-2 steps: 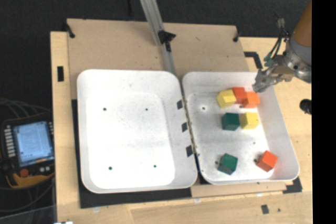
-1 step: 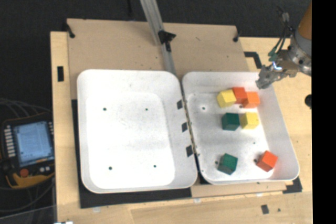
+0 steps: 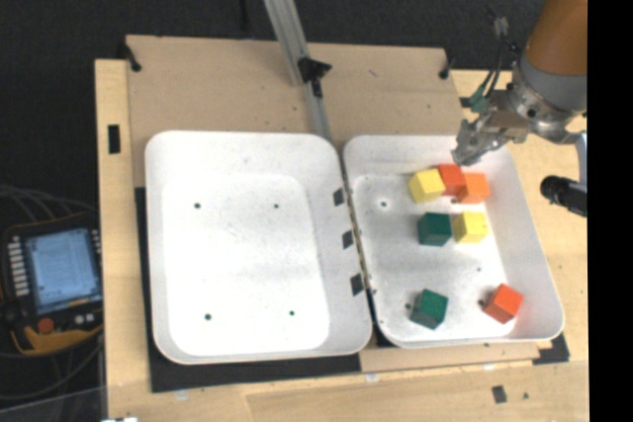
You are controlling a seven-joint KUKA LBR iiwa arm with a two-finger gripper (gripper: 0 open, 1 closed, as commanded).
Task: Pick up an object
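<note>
Small orange block (image 3: 454, 179) (matte, cube-shaped) touches a yellow block (image 3: 427, 185).

1. Right bin (image 3: 524, 242): I see a tight clump up top, with yellow block (image 3: 427, 184), orange blocks (image 3: 463, 183), green block (image 3: 433, 229) and second yellow block (image 3: 470, 226) touching or just beside each other.
2. Lower green block (image 3: 428, 307) and lower orange block (image 3: 502, 302) sit well apart, open floor between them.
3. Left strip of right bin is bare.
4. Left bin (image 3: 237, 242): floor open throughout.
5. Slanted metal rail (image 3: 282, 10) crosses the bench (image 3: 114, 114) above the bins' seam.
6. Hand (image 3: 473, 145) hangs over the clump's top edge.
</note>
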